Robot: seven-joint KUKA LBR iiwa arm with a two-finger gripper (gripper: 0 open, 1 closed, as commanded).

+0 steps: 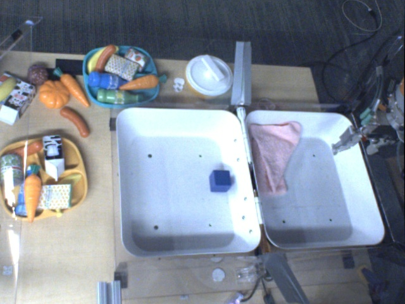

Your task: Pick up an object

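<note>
Both white bins sat side by side on the surface point(76, 246). Left bin point(183, 233) held a small blue cube point(220, 180), right of that bin's middle, flat on the floor, touching nothing else. Right bin point(316, 227) held a pink cloth point(273, 152), crumpled along its left wall and running toward the far-left corner.

Gripper point(347, 140) was at the far-right edge of the right bin, over the rim area, arm coming in from the right. Could not tell if it was open or closed: too small and cluttered there. Nothing visibly between it.

Cube was well apart from the gripper: one bin over to the left and nearer. Cloth lay between them, near the gripper but not touching it.

Left of the bins: yellow tray point(76, 170) of toy food near, loose toy vegetables and a blue bowl point(152, 94) of toy food far. White lidded container point(209, 75) far, behind the left bin.
</note>
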